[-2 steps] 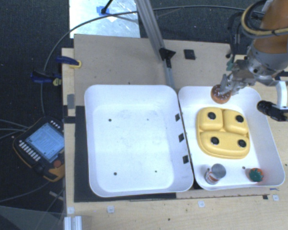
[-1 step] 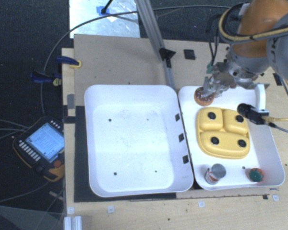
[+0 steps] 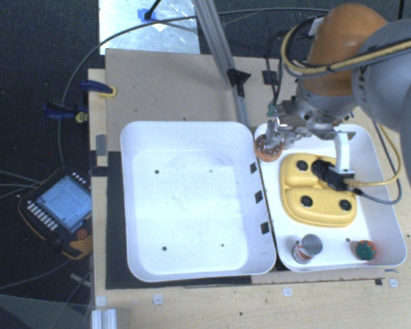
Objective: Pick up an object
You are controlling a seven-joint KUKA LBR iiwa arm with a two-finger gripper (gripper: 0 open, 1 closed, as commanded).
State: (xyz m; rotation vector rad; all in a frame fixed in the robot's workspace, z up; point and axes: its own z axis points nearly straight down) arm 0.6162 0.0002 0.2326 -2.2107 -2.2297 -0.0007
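Brown bench (image 3: 171, 88) bears two white bins; right bin (image 3: 387, 184) holds a yellow moulded plastic tray (image 3: 308, 201), small metal-topped jar (image 3: 307, 247) and green-orange ball (image 3: 364, 250); gripper (image 3: 272, 137) hangs at its far-left corner over a brown round piece (image 3: 265, 149), jaw state unclear

two white bins (image 3: 192, 252), one yellow moulded piece (image 3: 318, 199), one small can (image 3: 307, 247), one green-orange ball (image 3: 365, 250), perhaps one brown biscuit-like piece (image 3: 267, 148)
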